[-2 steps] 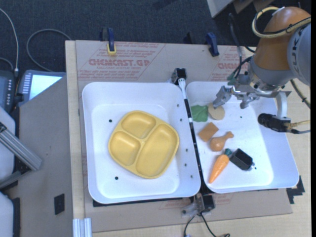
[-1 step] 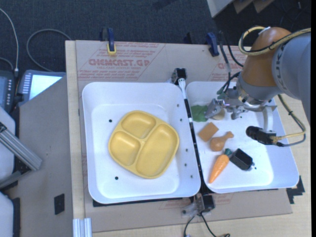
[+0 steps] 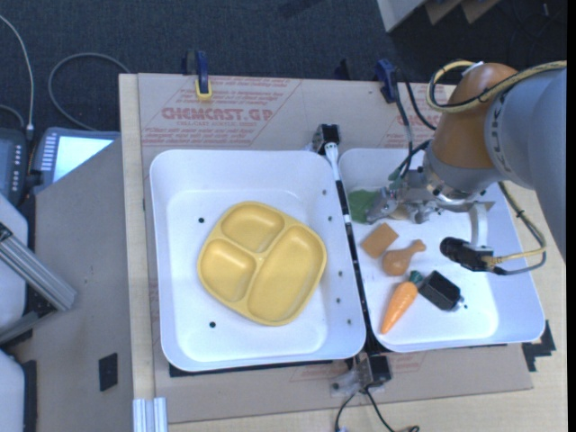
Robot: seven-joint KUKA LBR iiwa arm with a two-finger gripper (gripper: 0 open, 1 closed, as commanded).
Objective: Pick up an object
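The right bin (image 3: 504, 327) holds several small items. A green piece (image 3: 362, 204) lies at its left wall, with a tan block (image 3: 379, 238) and a brown drumstick-shaped piece (image 3: 401, 257) just below it. An orange carrot (image 3: 399, 304) lies near the front, and a black block (image 3: 440, 290) sits to its right. My gripper (image 3: 401, 206) hangs low over the bin's upper left part, right beside the green piece and above the tan block. I see nothing held in it.
The left bin (image 3: 171, 241) holds a yellow divided plate (image 3: 262, 261) at its middle. A black part with a yellow cable (image 3: 466, 254) hangs off the arm over the right bin. The grey arm with its orange band (image 3: 468, 120) covers the right bin's far corner.
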